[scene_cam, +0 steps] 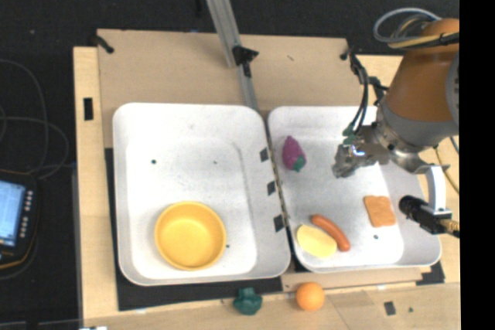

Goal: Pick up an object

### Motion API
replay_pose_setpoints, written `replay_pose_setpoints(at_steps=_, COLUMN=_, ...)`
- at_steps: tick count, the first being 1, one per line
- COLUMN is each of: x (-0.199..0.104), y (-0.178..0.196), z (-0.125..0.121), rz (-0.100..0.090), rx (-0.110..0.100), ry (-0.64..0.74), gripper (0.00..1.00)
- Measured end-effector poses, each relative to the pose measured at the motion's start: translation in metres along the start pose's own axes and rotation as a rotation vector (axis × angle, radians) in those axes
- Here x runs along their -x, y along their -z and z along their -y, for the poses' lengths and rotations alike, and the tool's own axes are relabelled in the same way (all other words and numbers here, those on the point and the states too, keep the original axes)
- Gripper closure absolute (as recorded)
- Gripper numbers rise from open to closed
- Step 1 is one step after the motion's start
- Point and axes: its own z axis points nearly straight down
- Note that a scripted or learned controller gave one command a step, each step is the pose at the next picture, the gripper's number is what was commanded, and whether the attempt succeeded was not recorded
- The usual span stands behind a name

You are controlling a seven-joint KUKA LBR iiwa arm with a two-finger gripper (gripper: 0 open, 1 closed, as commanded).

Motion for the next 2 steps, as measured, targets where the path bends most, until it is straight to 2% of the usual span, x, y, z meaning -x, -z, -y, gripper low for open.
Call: replay_pose_setpoints(at_steps=2, x=-0.098, y=0.014, z=-0.029, rz=-0.001, rx=-0.001, ry=-0.001, gripper=1.00)
